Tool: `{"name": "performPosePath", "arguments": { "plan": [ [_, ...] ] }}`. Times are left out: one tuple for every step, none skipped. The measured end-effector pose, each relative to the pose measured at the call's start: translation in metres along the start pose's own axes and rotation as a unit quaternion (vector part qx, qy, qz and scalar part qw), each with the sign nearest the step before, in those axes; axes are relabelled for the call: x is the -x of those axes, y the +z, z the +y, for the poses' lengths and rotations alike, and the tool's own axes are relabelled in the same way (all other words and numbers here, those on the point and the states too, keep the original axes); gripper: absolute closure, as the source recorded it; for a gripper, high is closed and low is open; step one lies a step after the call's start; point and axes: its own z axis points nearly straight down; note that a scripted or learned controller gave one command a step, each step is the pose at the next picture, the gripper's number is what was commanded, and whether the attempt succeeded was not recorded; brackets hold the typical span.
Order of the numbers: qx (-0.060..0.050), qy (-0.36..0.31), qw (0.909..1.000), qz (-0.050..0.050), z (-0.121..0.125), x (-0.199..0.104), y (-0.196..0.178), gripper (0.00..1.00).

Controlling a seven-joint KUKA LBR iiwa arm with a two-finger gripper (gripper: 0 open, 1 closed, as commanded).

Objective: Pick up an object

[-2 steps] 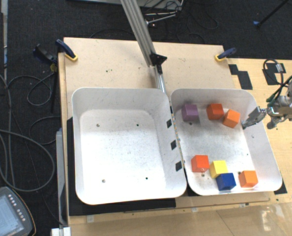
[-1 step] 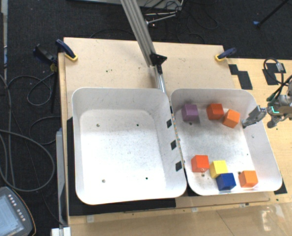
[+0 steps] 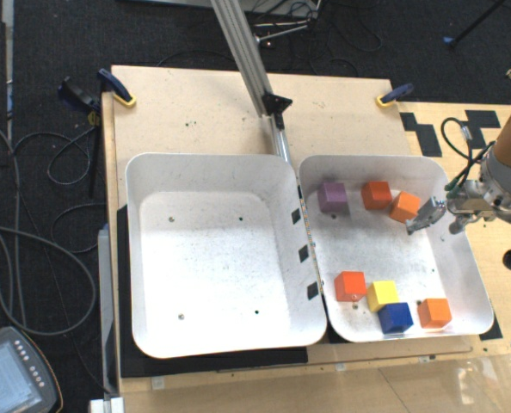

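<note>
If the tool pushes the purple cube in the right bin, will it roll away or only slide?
The purple cube probably slides, not rolls: it sits on a flat face. It looks rigid, so it should keep its shape when squeezed. The bin floor looks smooth, so a sideways push may send it skidding toward the nearby wall.

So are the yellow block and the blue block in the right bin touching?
Touching. The camera view shows the yellow block and blue block pressed corner to side, with no white floor between them.
</note>
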Motion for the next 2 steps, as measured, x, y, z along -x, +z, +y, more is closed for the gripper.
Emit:
{"name": "performPosePath", "arguments": {
  "plan": [
    [0.0, 0.001, 1.0, 0.0, -0.001, 0.0, 0.043, 0.0],
    [0.002, 0.001, 1.0, -0.001, -0.001, 0.0, 0.095, 0.0]
  ]
}}
